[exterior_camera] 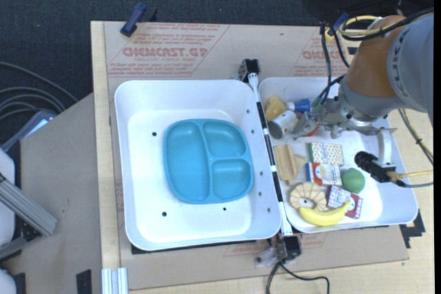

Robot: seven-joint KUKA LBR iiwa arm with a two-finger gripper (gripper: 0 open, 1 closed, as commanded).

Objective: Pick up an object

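Bananas come first: one yellow banana (322,216) lies at the near edge of the right bin (400,206), touching a round cookie-like toy (307,196). Just behind, a green ball (353,180) sits beside small printed boxes (326,155). In the left bin (131,148) rests a blue divided plate (207,160). Farther back, the gripper (318,122) hangs over a yellow item (275,107) and a grey can (281,126); how it stands, I cannot tell.
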